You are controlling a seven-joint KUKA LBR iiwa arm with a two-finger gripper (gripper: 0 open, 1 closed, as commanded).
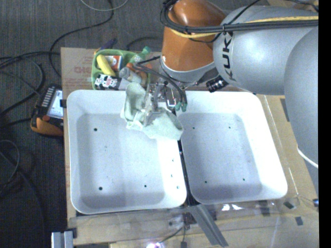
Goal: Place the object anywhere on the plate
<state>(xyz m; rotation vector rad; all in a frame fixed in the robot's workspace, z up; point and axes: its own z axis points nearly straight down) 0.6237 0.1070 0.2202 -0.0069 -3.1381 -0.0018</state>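
A green tub [106,68] of small items sits on the bench at far left. Over the left bin's [98,154] far right corner, a pale green cloth [147,119] hangs pinched between the tool's [153,103] closed fingers.

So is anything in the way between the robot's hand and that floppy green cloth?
Nothing visible is. The hand is right up against the pale green cloth, which bunches around it over the far edge of the left-hand bin.
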